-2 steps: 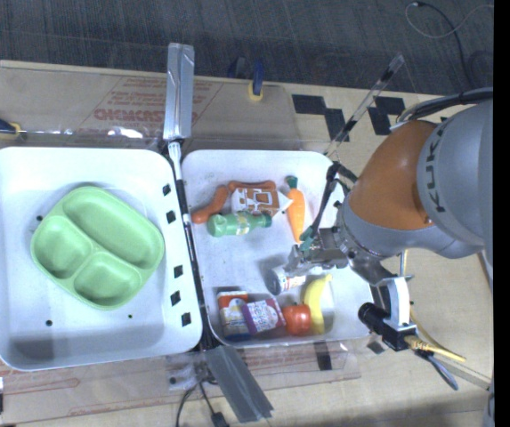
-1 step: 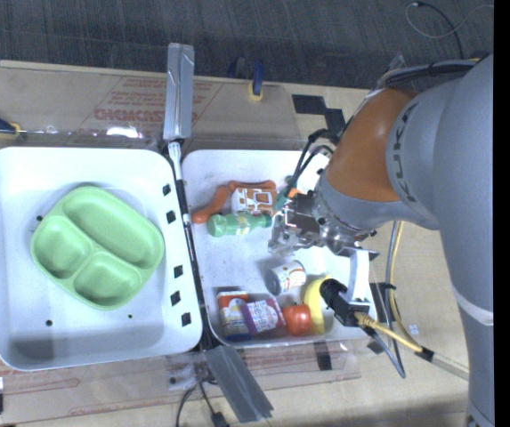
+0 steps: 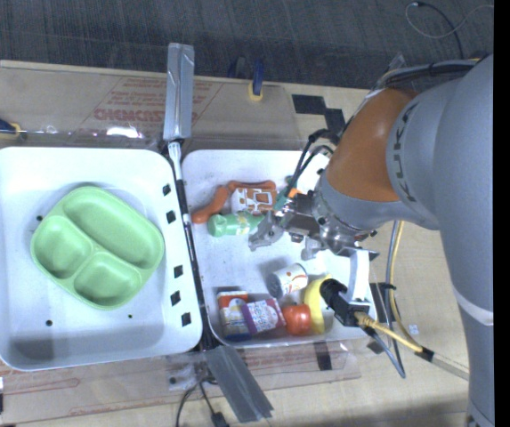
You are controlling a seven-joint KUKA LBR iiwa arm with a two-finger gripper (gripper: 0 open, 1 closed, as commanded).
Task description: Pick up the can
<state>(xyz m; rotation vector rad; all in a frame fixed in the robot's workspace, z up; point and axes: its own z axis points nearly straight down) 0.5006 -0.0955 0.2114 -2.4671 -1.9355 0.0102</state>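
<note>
A slanted overhead look at a table (image 3: pixel 76 92) carrying two shallow white bins side by side. The left bin (image 3: pixel 5 265) fills the left half of the frame and holds a light green divided tray (image 3: pixel 97 245), lying at a tilt with three compartments.

The right bin (image 3: pixel 203 172) sits in the centre of the frame and holds a scatter of small things. Toward its upper left lies an orange carrot-shaped item (image 3: pixel 223 200), touching a small white and orange packet (image 3: pixel 256 199) just to its right. Directly below these, a green bottle (image 3: pixel 228 226) lies on its side. Along the bin's lower edge sits a red and purple package (image 3: pixel 248 314), with a red tomato-like ball (image 3: pixel 296 318) just beside it on the right and a yellow item (image 3: pixel 317 289) touching that. The can (image 3: pixel 287 279), a small white cylinder tipped so that its round end faces the camera, rests in the lower middle of this bin, just above the red ball and beside the yellow item.

The grey arm (image 3: pixel 441 149), with its orange band, reaches in from the right side of the frame. Its pincer (image 3: pixel 268 229) hangs over the middle of the right bin, just right of the green bottle and above the can in the frame. Whether the pincer is open or closed cannot be made out.
</note>
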